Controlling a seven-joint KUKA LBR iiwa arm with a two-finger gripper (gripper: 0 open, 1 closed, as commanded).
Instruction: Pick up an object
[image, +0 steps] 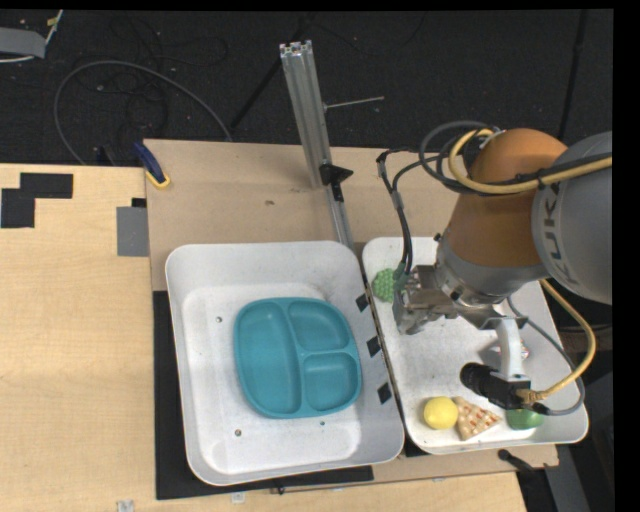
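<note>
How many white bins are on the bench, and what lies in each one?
2. The left bin holds a teal divided plate. The right bin holds a yellow ball, a pizza-slice toy and a green item; the arm may hide more.

From my end the feed is evenly lit from above, bright on the worktop and both white bins, which come close to washing out. Shadows are soft and short, lying just under the arm. The background floor is nearly black. The orange band carries a mild sheen. Focus is fair throughout; fine detail looks a little grainy.
</note>
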